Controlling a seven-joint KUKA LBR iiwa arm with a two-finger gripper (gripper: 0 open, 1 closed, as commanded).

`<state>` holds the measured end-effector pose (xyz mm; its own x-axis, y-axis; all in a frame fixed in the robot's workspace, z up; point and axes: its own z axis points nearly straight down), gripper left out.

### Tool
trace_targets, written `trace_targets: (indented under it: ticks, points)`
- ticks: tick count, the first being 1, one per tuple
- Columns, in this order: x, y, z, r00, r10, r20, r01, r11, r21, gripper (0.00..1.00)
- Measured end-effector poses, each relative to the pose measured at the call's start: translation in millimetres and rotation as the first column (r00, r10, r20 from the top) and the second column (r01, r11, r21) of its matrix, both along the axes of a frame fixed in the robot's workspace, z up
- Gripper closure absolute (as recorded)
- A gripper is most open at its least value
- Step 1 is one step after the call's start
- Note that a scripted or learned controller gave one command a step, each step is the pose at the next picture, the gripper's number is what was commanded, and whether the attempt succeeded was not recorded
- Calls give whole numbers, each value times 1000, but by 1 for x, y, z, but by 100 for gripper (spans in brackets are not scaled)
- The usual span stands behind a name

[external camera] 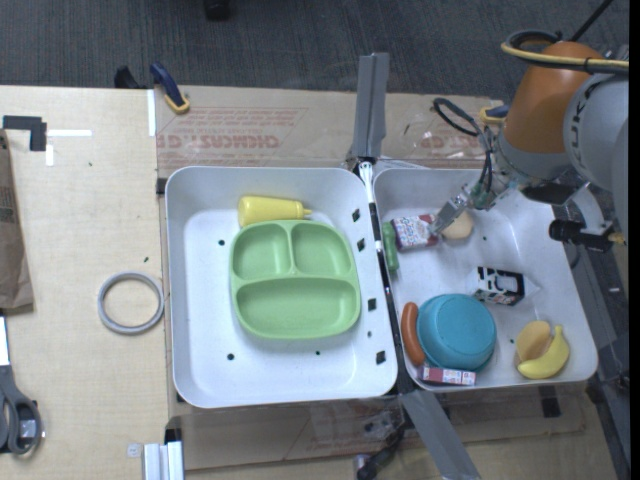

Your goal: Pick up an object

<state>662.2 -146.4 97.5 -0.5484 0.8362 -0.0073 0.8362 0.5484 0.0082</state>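
Note:
My gripper (452, 215) is down in the upper part of the right bin (565, 268), reaching in from the right. Its tip sits against a small beige rounded object (460, 228) and just right of a red and white packet (410, 232). A green item (389, 249) lies by the bin's left wall. Lower in the same bin are a blue bowl (457, 330), an orange sausage (410, 331), a yellow banana (543, 351), a black and white packet (499, 285) and a small red and white box (447, 375).
The left bin (190, 298) holds a green divided plate (295, 278) and a yellow bottle (270, 209). On the bench to the left lie a grey tape ring (131, 301), scissors (15, 423) and a blue clamp (170, 86). Cables (455, 118) run behind the right bin.

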Motion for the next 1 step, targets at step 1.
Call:
trace_targets:
  ticks: [1]
  points:
    - [0,0,0,1000,0,0,0,1000,0,0]
